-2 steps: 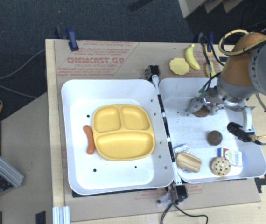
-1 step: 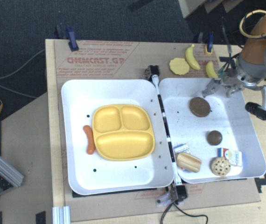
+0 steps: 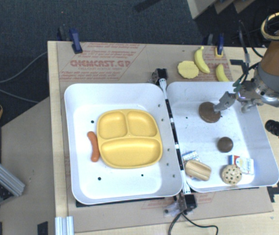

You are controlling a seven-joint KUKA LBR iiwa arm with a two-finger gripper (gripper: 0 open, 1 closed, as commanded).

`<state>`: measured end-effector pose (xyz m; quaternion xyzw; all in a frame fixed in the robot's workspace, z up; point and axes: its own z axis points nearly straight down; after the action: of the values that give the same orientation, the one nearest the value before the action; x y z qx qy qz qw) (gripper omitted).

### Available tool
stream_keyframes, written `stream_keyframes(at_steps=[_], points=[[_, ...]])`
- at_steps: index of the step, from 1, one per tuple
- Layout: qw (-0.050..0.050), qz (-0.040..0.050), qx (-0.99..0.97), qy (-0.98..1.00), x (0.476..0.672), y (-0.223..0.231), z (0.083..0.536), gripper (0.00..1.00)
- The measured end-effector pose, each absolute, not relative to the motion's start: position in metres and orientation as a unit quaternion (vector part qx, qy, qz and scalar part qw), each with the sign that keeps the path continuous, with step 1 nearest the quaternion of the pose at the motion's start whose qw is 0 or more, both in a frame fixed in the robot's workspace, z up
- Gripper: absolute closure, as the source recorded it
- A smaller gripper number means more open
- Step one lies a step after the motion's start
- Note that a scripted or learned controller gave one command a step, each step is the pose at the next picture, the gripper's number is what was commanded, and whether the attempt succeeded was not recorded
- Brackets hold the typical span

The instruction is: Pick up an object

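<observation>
Brown disc (image 3: 208, 112): flat in right bin (image 3: 257, 131), upper left part.
Gripper (image 3: 229, 101): just beside disc; finger state, can't tell.
Handling: looks light, stiff, low-profile.
Grip: across the rim, I'd say.

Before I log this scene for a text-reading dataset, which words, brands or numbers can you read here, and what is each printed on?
"CHEMCAST GP" in red letters, on the brown protective paper of the bench board; the last letters are unsure.
Smaller red print above and below that line on the same paper: too small to read.
Small red, white and blue packet in the right bin: print too blurred to read.
Blue and white wrapper by the bread roll: unreadable.
</observation>
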<state>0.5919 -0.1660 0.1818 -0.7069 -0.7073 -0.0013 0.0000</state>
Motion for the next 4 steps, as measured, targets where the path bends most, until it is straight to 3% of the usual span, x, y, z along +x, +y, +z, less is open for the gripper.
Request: stream_keyframes(at_steps=[1, 2, 3, 4], points=[[0.003, 0.0017, -0.707, -0.707, 0.553, -0.155, 0.08, 0.0], [-0.001, -0.0024, -0.707, -0.708, 0.653, -0.214, 0.088, 0.0], [0.001, 0.0001, -0.706, -0.708, 0.638, -0.179, 0.085, 0.0], [-0.001, -0.0004, -0.706, -0.708, 0.64, -0.181, 0.096, 1.0]])
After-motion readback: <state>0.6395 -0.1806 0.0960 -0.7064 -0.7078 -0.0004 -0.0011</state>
